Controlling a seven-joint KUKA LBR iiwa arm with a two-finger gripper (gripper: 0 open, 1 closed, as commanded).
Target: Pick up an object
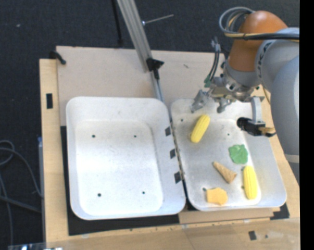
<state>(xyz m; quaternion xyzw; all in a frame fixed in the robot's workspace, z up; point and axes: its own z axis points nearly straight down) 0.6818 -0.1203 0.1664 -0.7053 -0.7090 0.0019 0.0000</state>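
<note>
My gripper (209, 103) hangs open over the far edge of the right bin (266, 186), with nothing between its fingers. A yellow corn cob (200, 127) lies just below and in front of it, tilted. Further toward the front lie a green leafy piece (238, 153), a tan wedge (224, 171), a second yellow corn cob (250, 182) standing lengthwise, and an orange chunk (216, 196) near the bin's front rim.
The left bin (84, 113) sits beside the right one. A slanted aluminium post (137, 33) rises behind the bins, ending at a black clamp (154, 64). A black fitting (250, 125) sits on the right bin's right side. The arm's orange band (255, 40) stands at the right.
</note>
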